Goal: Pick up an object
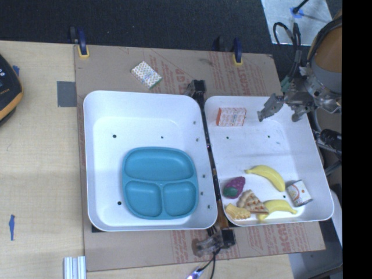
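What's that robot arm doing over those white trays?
The arm's gripper hangs open over the far side of the right bin, holding nothing. A small box lies nearby. Two bananas, a can and other toy food sit at the near end. The left bin holds a blue plate.

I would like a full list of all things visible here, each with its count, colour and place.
bins: 2, white, side by side on the bench
tray: 1, blue, three compartments, in the left bin
box: 1, orange and white, far left of the right bin
bananas: 2, yellow, near side of the right bin
purple item: 1, purple with green, near left of the right bin
waffle-like pieces: a few, tan, near left corner of the right bin
carton: 1, white and brown, near right of the right bin
packet: 1, patterned white, on the cardboard behind the left bin
clamps: 2, blue and yellow, far cardboard edge
gripper: 1, grey, open, over the far right of the right bin
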Robot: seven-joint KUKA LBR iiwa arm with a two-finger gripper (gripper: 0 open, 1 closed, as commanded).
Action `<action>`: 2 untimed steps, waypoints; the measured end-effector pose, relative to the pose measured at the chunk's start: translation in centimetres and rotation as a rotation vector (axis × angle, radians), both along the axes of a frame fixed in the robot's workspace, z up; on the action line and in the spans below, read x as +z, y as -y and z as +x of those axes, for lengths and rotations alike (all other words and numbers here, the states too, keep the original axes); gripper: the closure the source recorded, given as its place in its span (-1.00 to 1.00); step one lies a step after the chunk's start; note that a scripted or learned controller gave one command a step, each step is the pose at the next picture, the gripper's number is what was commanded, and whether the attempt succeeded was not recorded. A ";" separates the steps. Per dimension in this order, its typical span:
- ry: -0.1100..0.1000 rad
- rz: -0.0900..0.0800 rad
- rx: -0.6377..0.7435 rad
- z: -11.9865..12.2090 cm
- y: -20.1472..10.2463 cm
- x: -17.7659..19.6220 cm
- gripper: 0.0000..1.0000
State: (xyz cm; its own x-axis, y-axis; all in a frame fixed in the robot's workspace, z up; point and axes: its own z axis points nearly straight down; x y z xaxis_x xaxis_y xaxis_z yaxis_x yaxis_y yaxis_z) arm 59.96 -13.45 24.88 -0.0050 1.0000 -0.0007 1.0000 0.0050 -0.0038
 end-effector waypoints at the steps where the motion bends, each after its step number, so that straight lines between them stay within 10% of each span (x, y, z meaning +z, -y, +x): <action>1: -0.001 0.000 0.000 3.3 -2.4 -11.1 -1.00; 2: -0.001 0.001 -0.001 -7.5 -0.9 -15.8 -1.00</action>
State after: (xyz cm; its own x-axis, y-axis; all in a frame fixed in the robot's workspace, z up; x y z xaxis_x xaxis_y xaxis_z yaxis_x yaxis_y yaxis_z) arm 52.46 -12.56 9.12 -0.0039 1.0000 0.0002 1.0000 0.0039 -0.0049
